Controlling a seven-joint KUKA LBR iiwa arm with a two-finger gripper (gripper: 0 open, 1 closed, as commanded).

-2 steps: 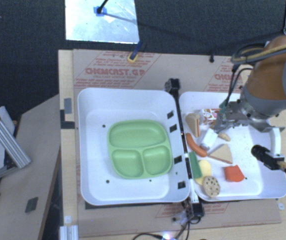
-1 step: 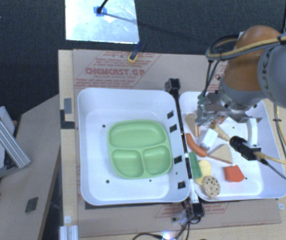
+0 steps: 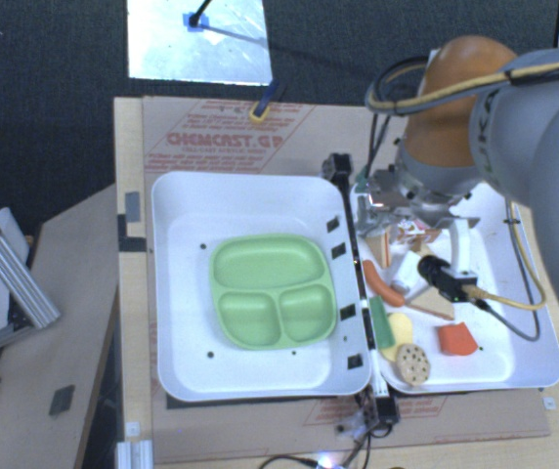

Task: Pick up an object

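The arm reaches in from the right, and its gripper (image 3: 389,231) is low over the upper left part of the right bin (image 3: 524,360). Just below it lie several small toy foods: an orange carrot-like stick (image 3: 383,283), a green piece (image 3: 380,325) against the bin's left wall, a round spotted cookie (image 3: 412,362), an orange-red block (image 3: 457,339) and a tan wedge (image 3: 430,307). A brownish piece (image 3: 384,249) sits right under the gripper; whether it is touched cannot be made out. The wrist body hides the bin's upper part.
The left bin (image 3: 177,262) holds a green divided plate (image 3: 272,291). A black cable plug (image 3: 443,277) and its yellow cable (image 3: 514,306) hang from the arm over the right bin. A ridge with black clips (image 3: 350,262) separates the bins.
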